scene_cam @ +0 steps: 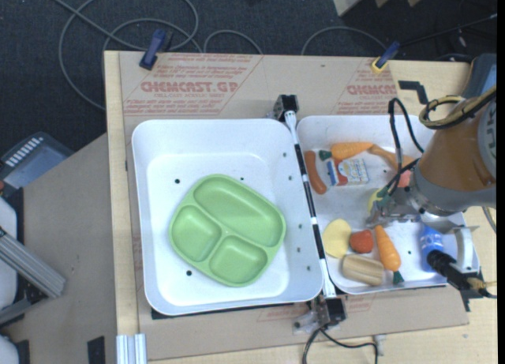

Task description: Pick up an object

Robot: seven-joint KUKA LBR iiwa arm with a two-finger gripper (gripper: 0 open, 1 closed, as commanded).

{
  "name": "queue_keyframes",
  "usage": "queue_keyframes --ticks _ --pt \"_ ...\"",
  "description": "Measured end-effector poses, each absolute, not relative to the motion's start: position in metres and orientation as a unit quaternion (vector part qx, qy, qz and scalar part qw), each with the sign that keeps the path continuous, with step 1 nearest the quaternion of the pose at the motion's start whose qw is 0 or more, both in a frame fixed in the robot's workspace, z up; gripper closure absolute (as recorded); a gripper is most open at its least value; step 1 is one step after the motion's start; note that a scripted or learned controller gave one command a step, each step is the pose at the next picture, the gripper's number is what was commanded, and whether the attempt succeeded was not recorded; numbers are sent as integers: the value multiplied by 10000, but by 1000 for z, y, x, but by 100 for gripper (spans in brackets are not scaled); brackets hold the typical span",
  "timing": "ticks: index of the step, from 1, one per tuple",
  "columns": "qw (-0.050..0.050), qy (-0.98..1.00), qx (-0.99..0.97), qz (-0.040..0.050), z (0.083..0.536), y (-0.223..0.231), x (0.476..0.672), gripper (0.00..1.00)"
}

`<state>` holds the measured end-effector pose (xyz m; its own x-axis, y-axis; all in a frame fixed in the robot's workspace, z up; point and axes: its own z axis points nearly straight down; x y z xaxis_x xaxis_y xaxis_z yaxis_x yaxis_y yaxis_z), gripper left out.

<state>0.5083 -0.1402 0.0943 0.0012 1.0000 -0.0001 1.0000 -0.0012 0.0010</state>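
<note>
Plainly a robotics lab, not a home. Shown by a table topped with protective paper printed with a maker's name, held by blue clamps; by loose cables looping over dark carpet; by two white bins clipped side by side, toy food in one.

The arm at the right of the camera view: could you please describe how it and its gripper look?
The arm is bulky and rounded, with an orange-brown band above a grey wrist section. Black cables and a yellowish one loop over its top. The gripper at its end is small, dark grey metal, with a spot of green and red wiring beside it.
</note>
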Motion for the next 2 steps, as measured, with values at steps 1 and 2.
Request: queue_keyframes --ticks 1,2 --pt "8 7079 7063 14 185 -79 506 100" --pt "2 7077 7065 6 220 8 515 100"
